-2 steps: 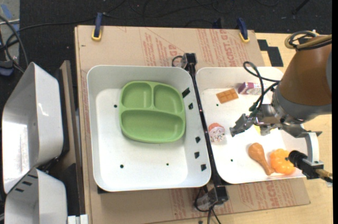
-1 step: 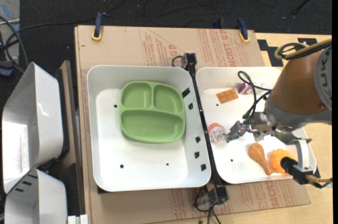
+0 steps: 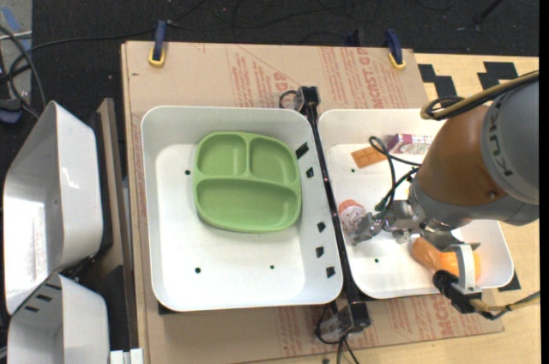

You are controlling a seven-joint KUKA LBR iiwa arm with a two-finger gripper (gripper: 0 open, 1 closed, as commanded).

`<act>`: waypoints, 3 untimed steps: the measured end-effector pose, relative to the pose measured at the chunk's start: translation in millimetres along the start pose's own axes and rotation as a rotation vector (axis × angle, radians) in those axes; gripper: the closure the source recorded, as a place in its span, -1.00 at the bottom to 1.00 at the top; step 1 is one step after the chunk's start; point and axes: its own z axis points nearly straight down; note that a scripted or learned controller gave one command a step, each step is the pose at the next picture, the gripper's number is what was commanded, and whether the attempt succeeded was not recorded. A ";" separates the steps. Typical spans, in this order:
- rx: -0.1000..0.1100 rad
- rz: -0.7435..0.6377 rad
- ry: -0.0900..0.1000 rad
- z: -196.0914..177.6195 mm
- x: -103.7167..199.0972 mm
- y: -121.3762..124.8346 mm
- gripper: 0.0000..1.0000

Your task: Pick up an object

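**Gripper low in right bin beside small pink-and-white object; grasp unconfirmed**

The arm [image 3: 480, 165] enters from the right, its orange band and grey housing covering much of the right bin [image 3: 343, 135]. The gripper [image 3: 367, 227] sits low over the left part of that bin, close to the divider between the two bins. A small pink-and-white object [image 3: 349, 210] lies just beside the gripper's tip, touching or nearly touching it. Whether the pincer is spread, closed or clamped on anything cannot be told from this angle; the object is not seen held.

Other contents of the right bin: a flat orange-brown piece [image 3: 367, 157] near the far wall, a purple-and-white packet [image 3: 408, 142] next to it, partly hidden by the arm, and an orange item [image 3: 426, 253] under the wrist near the front wall.

The left bin [image 3: 171, 268] holds a green divided plate [image 3: 249, 182] with three compartments, lying flat toward the far side. Both bins stand on a cardboard-covered bench [image 3: 257, 70].
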 end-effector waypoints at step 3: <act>-0.006 -0.005 -0.002 -58.9 8.9 -4.1 1.00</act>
